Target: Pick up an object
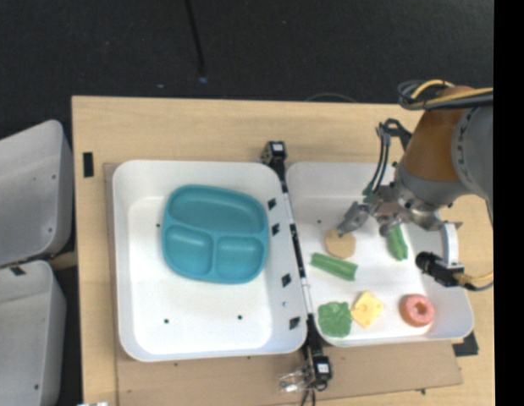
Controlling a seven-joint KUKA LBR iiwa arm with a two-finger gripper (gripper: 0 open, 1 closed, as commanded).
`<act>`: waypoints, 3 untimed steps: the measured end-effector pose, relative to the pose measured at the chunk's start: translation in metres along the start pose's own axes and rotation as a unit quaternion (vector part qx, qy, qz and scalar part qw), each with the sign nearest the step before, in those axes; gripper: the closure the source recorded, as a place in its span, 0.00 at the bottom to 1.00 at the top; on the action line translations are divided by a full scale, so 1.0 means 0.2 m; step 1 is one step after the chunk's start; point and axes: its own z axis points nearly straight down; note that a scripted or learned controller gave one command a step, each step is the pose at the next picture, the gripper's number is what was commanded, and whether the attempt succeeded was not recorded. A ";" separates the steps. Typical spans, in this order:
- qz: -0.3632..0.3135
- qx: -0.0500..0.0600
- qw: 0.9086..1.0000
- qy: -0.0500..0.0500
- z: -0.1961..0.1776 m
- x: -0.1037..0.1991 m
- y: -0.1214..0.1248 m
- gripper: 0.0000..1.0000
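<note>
Jaws look spread apart w/ nothing between them, gripper (373, 216) hovering in the right bin (317, 194) just above the tan round piece (339, 244), green stick (333, 266) right beside it.

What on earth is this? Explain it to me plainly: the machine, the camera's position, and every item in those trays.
This is one picture from a camera fixed above a wooden bench, looking down at a slant. The grey and orange thing on the right is a robot arm; at its tip is a two-finger gripper, a simple claw, open here. Its job is to pick up an object.

Two shallow white bins sit side by side. The left bin holds a blue divided plate. The right bin holds toy-like pieces: a tan round piece just below the gripper, two green sticks, a green leafy lump, a yellow piece and a pink ring.

Nothing is between the fingers.
</note>
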 end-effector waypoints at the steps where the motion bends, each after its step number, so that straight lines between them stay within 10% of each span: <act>1: 0.002 -0.005 1.000 0.000 0.12 -0.01 0.01 0.00; 2: 0.004 -0.009 1.000 -0.001 0.05 -0.01 0.02 1.00; 3: 0.003 -0.005 1.000 -0.001 -0.20 -0.06 0.02 1.00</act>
